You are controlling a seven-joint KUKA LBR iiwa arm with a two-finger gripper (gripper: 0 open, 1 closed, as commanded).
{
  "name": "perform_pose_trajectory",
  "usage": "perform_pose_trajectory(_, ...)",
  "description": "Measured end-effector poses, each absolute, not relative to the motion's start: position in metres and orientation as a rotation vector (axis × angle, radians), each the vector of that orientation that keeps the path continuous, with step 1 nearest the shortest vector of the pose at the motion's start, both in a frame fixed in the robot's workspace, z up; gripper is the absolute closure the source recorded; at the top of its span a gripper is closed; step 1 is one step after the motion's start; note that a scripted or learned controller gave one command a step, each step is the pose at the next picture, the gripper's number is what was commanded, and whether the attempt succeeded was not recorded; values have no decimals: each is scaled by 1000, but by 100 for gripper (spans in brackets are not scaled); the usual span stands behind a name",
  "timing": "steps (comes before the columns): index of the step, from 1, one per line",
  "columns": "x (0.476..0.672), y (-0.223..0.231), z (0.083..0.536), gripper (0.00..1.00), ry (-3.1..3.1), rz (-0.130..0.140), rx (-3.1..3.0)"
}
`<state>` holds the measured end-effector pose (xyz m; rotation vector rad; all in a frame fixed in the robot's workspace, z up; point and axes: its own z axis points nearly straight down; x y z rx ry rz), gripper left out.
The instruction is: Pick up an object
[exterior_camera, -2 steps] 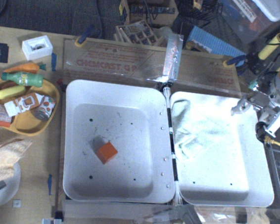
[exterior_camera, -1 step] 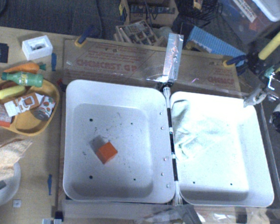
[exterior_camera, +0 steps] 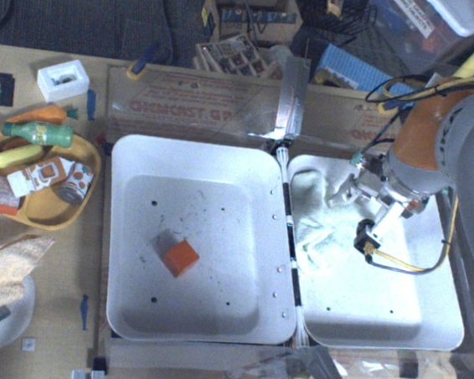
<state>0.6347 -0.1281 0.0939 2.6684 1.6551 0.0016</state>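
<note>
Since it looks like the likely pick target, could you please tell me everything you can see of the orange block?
The orange block is a small, solid-looking cube with flat matte faces and crisp edges. It rests turned cornerwise on the floor of the left bin, slightly left of centre, casting a grey shadow to its upper left. Nothing else touches it.

The left bin [exterior_camera: 137, 174] has wide open floor on every side of the orange block [exterior_camera: 182, 258], which sits alone near its middle. In the right bin [exterior_camera: 424, 330], the arm [exterior_camera: 418, 145] crowds the upper part above pale clutter [exterior_camera: 320, 239]; the lower floor lies open.
</note>
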Motion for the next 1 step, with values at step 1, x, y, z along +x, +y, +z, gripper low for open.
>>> perform_pose_trajectory(1,632,-104,118,0,1734,1,2618)
